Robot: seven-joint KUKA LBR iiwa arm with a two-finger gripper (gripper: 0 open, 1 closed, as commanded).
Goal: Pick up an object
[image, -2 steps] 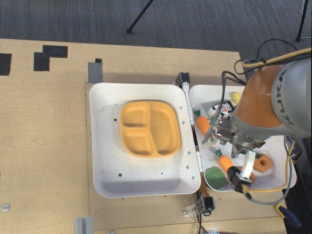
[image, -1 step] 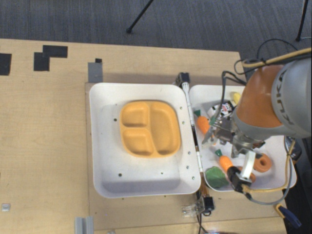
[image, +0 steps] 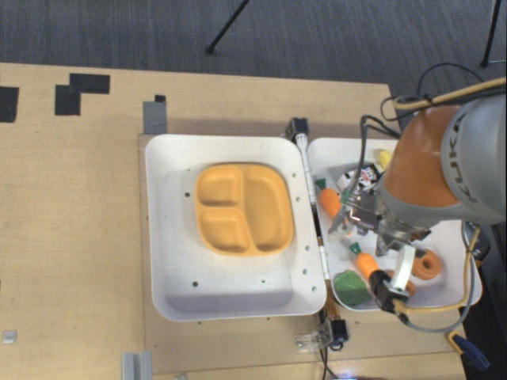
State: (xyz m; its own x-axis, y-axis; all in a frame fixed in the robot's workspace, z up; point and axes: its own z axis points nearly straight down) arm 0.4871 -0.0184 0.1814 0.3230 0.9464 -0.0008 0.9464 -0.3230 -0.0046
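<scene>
Yellow tray [image: 242,209] ctr L bin [image: 184,290], off walls.

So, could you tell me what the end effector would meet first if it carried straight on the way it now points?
Probably the orange carrot-like piece lying just beside the end effector in the right bin, or the bin's floor next to it; depth is unclear from this view.
</scene>
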